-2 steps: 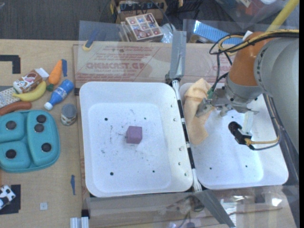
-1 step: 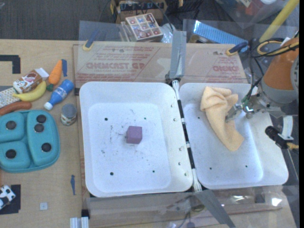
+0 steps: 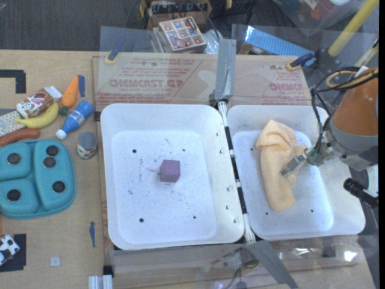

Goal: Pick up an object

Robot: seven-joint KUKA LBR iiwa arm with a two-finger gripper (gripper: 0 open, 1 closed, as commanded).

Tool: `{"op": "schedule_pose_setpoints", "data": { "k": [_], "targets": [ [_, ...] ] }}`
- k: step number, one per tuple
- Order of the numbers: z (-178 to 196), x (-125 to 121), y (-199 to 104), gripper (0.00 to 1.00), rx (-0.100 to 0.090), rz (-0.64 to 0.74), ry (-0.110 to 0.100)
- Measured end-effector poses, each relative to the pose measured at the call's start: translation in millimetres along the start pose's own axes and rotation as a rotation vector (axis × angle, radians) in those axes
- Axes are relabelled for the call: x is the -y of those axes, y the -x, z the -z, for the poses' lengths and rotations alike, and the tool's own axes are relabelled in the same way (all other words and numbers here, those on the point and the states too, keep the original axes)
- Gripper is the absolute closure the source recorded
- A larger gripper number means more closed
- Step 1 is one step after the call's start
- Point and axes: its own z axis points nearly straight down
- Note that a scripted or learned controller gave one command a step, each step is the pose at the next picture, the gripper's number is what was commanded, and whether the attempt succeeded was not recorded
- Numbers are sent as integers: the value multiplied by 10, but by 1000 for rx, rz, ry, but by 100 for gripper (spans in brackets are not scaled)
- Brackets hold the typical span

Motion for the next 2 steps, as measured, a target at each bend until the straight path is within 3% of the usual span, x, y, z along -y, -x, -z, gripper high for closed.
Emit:
{"op": "schedule_pose_setpoints", "data": {
  "k": [1,2],
  "targets": [
    [-15,-754,273,0,2,58,-1],
    [1,-639,-409,0,0,158,1]
  ]
}}
